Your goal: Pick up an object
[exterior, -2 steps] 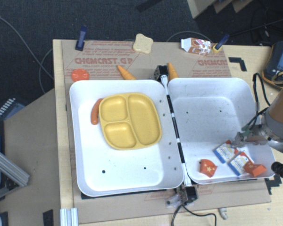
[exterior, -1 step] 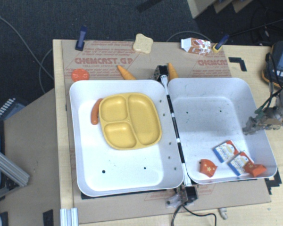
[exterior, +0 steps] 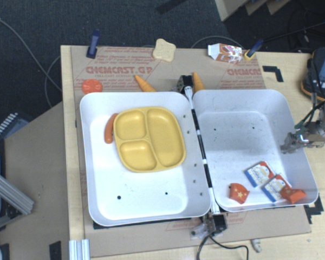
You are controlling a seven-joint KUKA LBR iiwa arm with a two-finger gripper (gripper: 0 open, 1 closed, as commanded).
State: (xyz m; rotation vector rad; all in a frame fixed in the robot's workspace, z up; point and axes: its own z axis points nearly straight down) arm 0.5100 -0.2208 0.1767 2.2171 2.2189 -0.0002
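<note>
Toward the lower right of the frame, in the right white bin (exterior: 244,104), lie a small red strawberry-like toy (exterior: 238,192), two blue-and-white packets (exterior: 259,173) lying slantwise, and an orange piece (exterior: 296,196) in the corner. Left, a yellow three-compartment plastic plate (exterior: 149,138) fills the left white bin (exterior: 141,205), an orange-red sausage toy (exterior: 109,129) upright beside it. At the right edge sits the metal gripper (exterior: 299,140); its opening cannot be told.

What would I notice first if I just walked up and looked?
Probably the big yellow plate with three sections, sitting in the left bin, with a small orange sausage tucked against its left side. Next, the little pile in the right bin's near corner: a red strawberry and two small snack packets. The claw sits at that bin's right rim.
</note>
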